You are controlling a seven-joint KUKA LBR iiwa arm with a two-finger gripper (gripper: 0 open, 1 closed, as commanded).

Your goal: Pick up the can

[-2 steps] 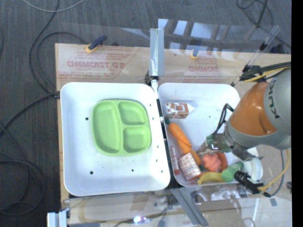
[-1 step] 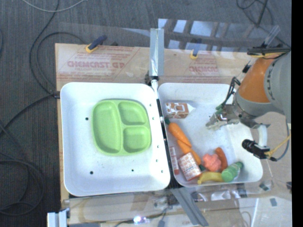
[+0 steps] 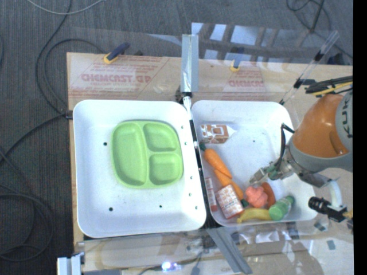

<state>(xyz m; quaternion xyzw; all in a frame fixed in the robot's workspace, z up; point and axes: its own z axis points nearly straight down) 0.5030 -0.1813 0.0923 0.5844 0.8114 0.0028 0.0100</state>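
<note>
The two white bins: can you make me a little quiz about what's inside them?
1. True or false: the green divided plate lies in the bin on the view's left.
2. Pick one: which thing lies right beside the can with the red and white label? A) the carrot B) a spoon C) a cup
3. Fill the gap: the tool is over the bin on the view's ___, above the heap of toy food.

Key: 1 true; 2 A; 3 right
</note>
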